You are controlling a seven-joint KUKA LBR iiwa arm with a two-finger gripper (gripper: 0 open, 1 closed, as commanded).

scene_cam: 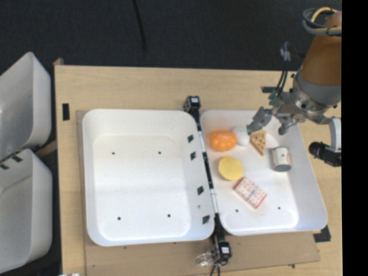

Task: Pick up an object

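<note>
You see the arm (321, 62) reaching in from the right, its end effector (272, 121) hovering over the far edge of the right bin (299, 211). Its two fingers stand spread apart, one (259, 119) toward the middle of the bin and the other toward the right, with nothing between them.

Just below the end effector lies a wedge (259, 142), tan with darker spots. Left of it you find an orange ball (222, 140), and a small white piece (241, 135) sits between the two. A grey cylinder (280, 158) lies on its side right of the wedge. Nearer the front, a yellow disc (230, 168) rests just below the ball, and a pink box (249, 192) lies tilted beside the disc.

The left bin (138, 177) adjoins the right one along black clips (201, 154) on the tan surface (144, 88).
</note>
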